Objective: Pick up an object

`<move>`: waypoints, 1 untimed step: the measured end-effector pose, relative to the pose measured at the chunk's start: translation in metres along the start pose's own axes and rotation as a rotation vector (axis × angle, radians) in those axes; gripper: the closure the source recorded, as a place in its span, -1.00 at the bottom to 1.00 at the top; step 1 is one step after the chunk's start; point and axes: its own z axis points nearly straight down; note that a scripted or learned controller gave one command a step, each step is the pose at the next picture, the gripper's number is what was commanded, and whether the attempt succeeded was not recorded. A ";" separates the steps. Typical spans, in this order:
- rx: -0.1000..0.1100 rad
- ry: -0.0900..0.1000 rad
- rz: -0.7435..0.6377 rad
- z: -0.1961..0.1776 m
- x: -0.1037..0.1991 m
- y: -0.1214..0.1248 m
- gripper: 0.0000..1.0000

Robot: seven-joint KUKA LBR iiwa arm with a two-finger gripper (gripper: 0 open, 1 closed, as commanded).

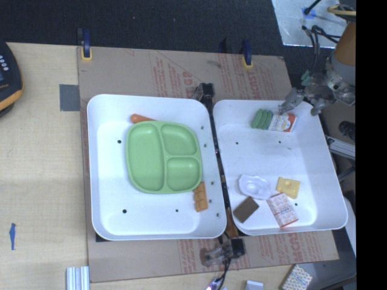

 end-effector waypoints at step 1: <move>0.016 0.007 -0.008 0.089 0.047 -0.003 -1.00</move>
